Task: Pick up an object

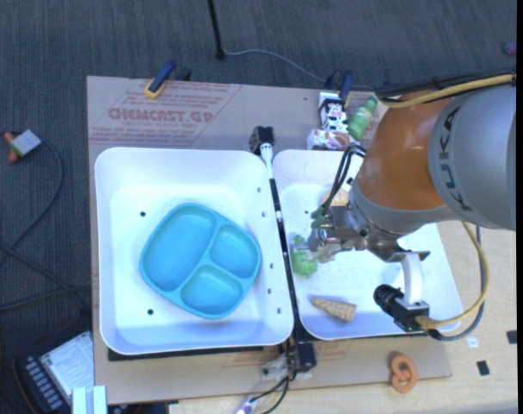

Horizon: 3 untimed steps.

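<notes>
One tan cone (334,308) lying level at lower centre-right, tip pointing left, one green object (303,264) nearby, gripper (324,241) finger state cannot be told, one blue divided plate (201,260) at left.

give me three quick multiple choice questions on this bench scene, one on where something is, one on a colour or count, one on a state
1. Where does the blue divided plate lie?
A. left bin
B. right bin
C. on the carpet

2. How many compartments does the plate have?
A. two
B. three
C. five

3. How does the cone-shaped object rest?
A. standing on its tip
B. lying on its side
C. stacked on the plate

Answers: 1 A, the plate sits in the left bin. 2 B, ridges split it into three wells. 3 B, the cone lies flat on the right bin floor, near the front wall.
</notes>
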Available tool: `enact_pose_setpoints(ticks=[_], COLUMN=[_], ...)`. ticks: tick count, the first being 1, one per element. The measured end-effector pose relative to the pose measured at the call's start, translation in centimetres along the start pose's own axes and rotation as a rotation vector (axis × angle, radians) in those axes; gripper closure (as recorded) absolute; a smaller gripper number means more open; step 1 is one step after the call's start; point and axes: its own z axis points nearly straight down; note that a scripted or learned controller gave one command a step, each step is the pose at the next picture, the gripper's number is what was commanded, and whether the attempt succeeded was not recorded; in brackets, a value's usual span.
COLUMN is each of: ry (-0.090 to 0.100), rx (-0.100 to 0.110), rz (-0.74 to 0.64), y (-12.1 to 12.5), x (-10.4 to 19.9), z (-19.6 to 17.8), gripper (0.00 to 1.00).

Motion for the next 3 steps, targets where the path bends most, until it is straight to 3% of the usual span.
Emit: enact_pose_setpoints(ticks=[1,2,3], ry=[0.0,-0.002,0.0], rx=[0.001,-0.002,0.0], rz=[-0.001,0.002,0.0], y=[0.0,1.7,0.0], x=[4.5,-1.7,1.2], z=[4.0,-0.4,-0.8], gripper=[1.0,1.0,1.0])
